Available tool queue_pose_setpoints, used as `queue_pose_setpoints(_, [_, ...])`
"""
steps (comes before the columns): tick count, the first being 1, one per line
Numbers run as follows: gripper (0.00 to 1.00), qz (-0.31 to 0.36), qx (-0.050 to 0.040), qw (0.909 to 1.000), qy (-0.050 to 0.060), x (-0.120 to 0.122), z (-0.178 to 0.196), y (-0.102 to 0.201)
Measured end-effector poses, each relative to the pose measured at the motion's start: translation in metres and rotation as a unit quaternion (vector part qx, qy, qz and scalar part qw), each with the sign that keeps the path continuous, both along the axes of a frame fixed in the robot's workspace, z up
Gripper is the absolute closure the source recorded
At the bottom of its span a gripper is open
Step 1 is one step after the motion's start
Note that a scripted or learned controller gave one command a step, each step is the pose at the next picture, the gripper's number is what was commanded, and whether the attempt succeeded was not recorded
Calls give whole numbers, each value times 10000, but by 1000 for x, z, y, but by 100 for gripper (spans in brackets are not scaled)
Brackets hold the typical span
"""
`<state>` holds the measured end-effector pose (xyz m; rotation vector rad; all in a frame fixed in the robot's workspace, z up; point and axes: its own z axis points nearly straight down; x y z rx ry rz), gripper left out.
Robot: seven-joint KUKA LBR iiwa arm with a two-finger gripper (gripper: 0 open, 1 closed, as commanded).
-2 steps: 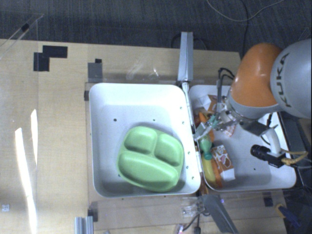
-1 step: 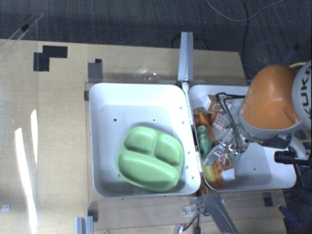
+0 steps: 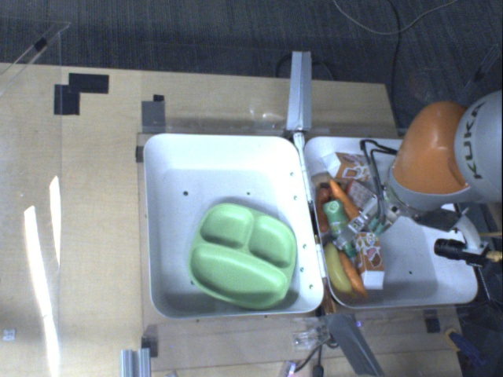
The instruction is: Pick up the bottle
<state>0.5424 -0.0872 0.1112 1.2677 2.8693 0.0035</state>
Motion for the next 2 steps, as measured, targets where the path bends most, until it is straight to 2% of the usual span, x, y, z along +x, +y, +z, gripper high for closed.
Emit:
queue_pose_setpoints(1, [0,100,-3,9999,-7,-10,51,-32])
queue_pose_setpoints(2, [0,-1738,-13,9847,-107,-39,-19,-7])
